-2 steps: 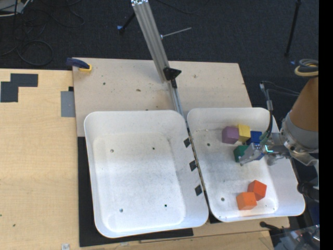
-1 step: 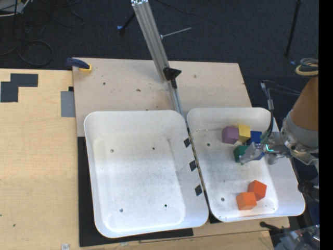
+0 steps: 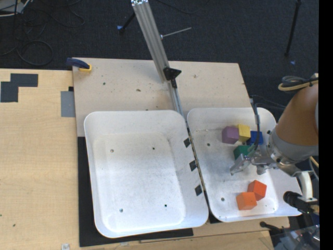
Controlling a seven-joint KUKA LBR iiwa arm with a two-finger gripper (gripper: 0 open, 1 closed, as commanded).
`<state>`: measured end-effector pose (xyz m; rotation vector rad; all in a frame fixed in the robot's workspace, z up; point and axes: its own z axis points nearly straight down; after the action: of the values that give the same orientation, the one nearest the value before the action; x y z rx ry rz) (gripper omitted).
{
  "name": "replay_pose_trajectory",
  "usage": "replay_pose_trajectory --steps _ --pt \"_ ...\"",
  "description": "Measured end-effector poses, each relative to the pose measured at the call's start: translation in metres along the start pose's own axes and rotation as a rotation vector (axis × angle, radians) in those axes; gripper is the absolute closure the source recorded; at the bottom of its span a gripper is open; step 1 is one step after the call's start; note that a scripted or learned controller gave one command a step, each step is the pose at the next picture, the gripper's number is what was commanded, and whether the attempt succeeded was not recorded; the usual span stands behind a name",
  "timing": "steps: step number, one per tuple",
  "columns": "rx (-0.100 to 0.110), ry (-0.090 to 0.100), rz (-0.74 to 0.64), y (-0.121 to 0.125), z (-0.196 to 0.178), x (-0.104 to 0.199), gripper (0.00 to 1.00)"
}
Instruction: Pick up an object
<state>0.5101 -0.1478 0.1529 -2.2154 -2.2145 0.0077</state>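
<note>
Blocks clustering in the right bin beside the end effector

Blocks are sitting in the right bin (image 3: 216, 120): a purple block (image 3: 230, 135), a yellow block (image 3: 244, 130) and a blue block (image 3: 256, 137) are crowding together near its far side, with a green block (image 3: 241, 151) lying just in front of them. Two orange blocks, one (image 3: 257, 189) just behind the other (image 3: 246, 200), are resting near the front rim, apart from that cluster. The end effector (image 3: 243, 165) is hanging low between the two groups, right next to the green block; whether it is released or clenched cannot be told, and nothing is visibly sitting between its tips. The arm (image 3: 297, 129) is reaching over the bin's right rim, covering that side. The green block is being hemmed in by the purple and blue ones behind it. Open floor is lying toward the left of this bin. The left bin (image 3: 104, 124) is sitting alongside, the two rims nearly touching. A metal rail (image 3: 155, 40) is slanting down across the surface (image 3: 119, 85) toward the gap between them.
</note>
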Motion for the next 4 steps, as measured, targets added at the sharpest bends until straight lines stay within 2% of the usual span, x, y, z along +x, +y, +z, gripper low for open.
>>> replay_pose_trajectory --steps 1,2,3,4 --pt "-0.006 -0.001 0.001 -0.005 0.061 -0.002 0.0" --pt "-0.008 -0.001 0.005 -0.005 0.06 -0.004 0.0" --pt "-0.006 0.0 0.009 -0.006 0.051 -0.004 1.0" --pt "-0.013 -0.004 0.0 -0.005 -0.011 -0.01 1.0"
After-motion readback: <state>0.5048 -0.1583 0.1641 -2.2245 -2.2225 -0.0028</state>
